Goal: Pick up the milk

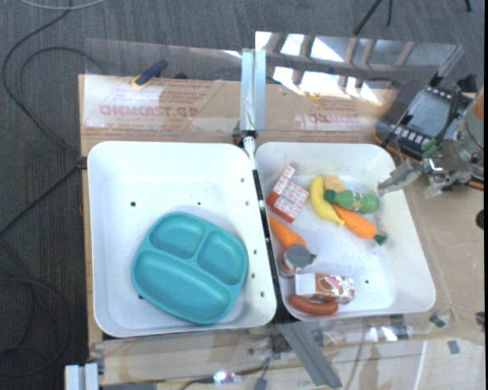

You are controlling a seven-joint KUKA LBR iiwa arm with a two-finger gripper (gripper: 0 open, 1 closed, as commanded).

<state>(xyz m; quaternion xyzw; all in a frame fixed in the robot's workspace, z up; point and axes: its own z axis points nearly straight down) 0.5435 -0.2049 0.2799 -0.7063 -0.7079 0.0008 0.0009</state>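
The milk (286, 192), a small red and white carton, lies on its side in the right bin (407, 250), near the bin's upper left corner and against the divider. My gripper (415, 177) hangs at the right bin's upper right rim, far to the right of the carton, with the banana and a green item between them. Nothing shows in the gripper. The arm's grey body (472, 136) enters from the right edge.
The right bin also holds a yellow banana (319, 197), a green item (356, 201), two carrots (362, 223) (284, 232), a can (298, 258), a white and red box (327, 286) and a sausage (311, 304). A teal divided plate (191, 266) lies in the left bin (114, 185).
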